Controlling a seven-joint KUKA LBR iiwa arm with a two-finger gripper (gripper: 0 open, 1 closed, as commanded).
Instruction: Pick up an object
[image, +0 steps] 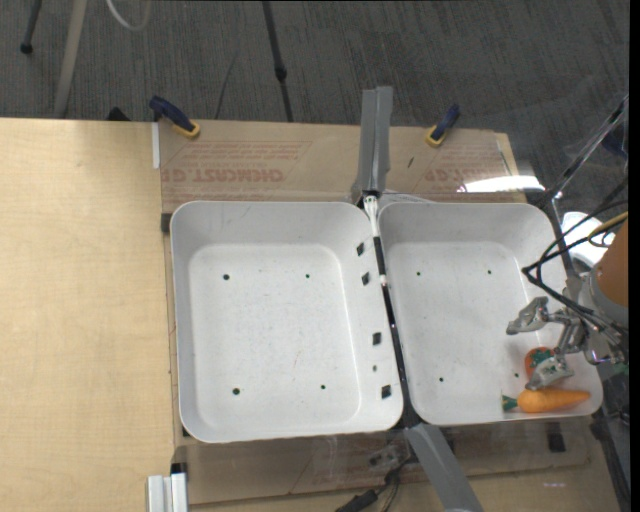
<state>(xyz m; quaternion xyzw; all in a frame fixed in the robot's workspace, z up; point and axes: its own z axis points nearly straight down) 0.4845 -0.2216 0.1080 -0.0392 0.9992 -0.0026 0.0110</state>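
Overhead, two shallow white bins sit side by side on a pale wooden counter, over a sheet of brown cardboard printed with red lettering. Both are smooth plastic with rounded corners. The left bin has four small dark holes in its floor; the right bin shows three such holes in its bare part. A grey metal bar runs between the bins at the far side. Two clamps with orange tips, one at and the other at, grip the cardboard's far edge.

Objects counted in the right bin: one toy carrot, orange with a green end, lying along the near wall at the right corner; one small red-and-teal item just beyond it, shape unclear.

Claw: metal fingers spread apart, straddling the red-and-teal item, lower finger close above the carrot. Contact with either cannot be confirmed; nothing visibly pinched.
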